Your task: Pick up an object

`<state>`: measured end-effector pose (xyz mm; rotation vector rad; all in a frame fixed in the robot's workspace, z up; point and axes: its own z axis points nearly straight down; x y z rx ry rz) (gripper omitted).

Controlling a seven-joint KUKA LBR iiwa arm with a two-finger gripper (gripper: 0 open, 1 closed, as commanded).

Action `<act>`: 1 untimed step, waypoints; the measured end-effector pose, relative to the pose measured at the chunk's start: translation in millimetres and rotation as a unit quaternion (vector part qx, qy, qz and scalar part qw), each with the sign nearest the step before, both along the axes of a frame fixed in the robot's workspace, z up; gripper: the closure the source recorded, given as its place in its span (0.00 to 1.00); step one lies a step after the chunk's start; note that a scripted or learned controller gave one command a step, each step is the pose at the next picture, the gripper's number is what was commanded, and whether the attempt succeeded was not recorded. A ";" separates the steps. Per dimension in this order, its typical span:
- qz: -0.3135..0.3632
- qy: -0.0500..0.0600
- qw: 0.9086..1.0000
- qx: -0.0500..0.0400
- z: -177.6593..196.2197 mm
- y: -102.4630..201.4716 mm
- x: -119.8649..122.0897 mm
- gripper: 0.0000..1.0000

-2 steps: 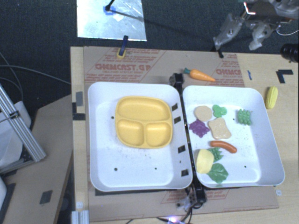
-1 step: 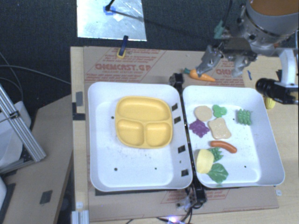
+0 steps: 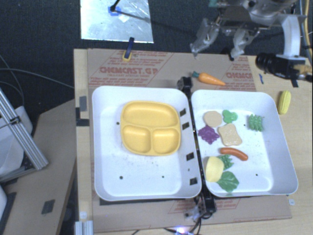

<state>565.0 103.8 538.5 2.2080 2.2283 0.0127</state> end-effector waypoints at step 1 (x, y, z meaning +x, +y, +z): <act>0.001 0.004 1.000 0.000 -3.4 62.5 -42.2 0.00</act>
